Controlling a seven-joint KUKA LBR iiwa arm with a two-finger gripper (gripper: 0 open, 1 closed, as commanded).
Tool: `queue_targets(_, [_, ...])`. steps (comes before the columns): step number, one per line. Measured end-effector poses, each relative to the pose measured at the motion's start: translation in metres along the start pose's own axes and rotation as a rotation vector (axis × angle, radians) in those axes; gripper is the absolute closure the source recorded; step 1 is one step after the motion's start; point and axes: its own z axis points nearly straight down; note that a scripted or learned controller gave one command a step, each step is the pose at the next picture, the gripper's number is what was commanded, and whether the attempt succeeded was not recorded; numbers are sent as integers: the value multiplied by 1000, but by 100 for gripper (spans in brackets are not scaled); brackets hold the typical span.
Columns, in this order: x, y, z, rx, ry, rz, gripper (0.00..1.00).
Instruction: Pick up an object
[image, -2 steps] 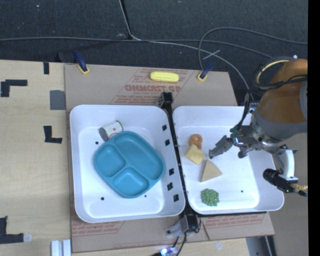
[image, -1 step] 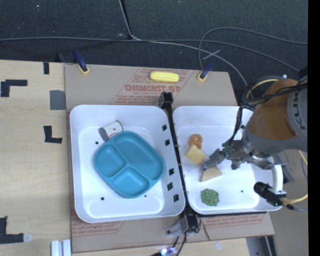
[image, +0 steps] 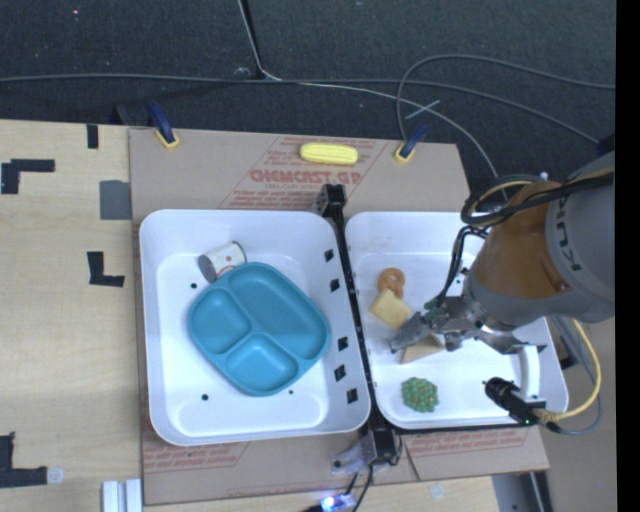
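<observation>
Two white bins sit side by side on a cardboard sheet (image: 290, 170) over the pale wood desk (image: 60, 300), with dark carpet (image: 120, 50) beyond. The gripper (image: 425, 335) is low in the right bin (image: 470, 225), its grip state unclear, beside a tan block (image: 392, 309); a green ball (image: 420, 394) lies just below, and a blue tray (image: 258, 326) lies well to its left.

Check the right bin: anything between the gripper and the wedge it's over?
Nothing visible. The gripper is low in the right bin, directly at the tan wedge. The donut lies beyond the wedge toward the bin's far wall, and the green ball sits nearer the camera, both off to the side.
</observation>
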Motion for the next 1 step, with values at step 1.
queue_targets(1, [0,1,-13,-4,0,-1,100])
